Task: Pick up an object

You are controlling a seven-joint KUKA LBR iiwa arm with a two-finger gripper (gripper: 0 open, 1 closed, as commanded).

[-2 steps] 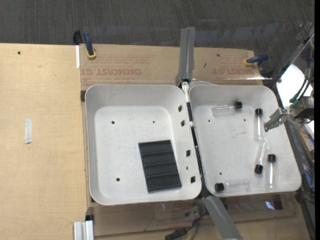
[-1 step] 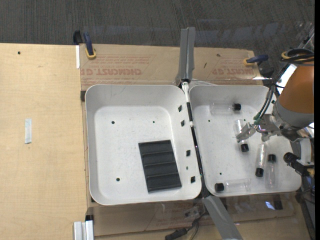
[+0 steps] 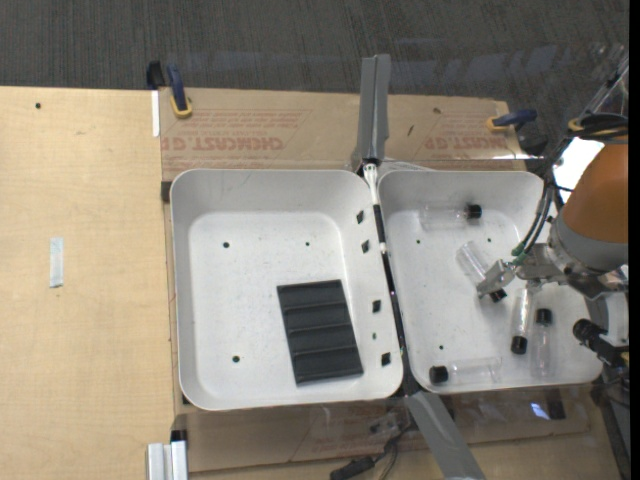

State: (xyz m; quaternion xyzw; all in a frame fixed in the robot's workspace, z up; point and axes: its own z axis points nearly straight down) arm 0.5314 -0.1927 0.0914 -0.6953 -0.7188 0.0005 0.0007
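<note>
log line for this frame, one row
arm: over right white bin | gripper: at clear plastic tube | grasp: unconfirmed | left white bin: black ribbed rectangular block

Red print on the cardboard sheet point(image 3: 240, 128) behind the bins, upside down and mirrored, apparently "CHEMCAST GP"

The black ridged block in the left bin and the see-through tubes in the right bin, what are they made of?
The black ridged block looks like matte plastic or rubber: dull, no shine, with moulded ridges across it. Which of the two is hard to tell. The see-through tubes look like clear plastic, possibly glass: the white bin shows through them, and each has a small dark cap.
</note>
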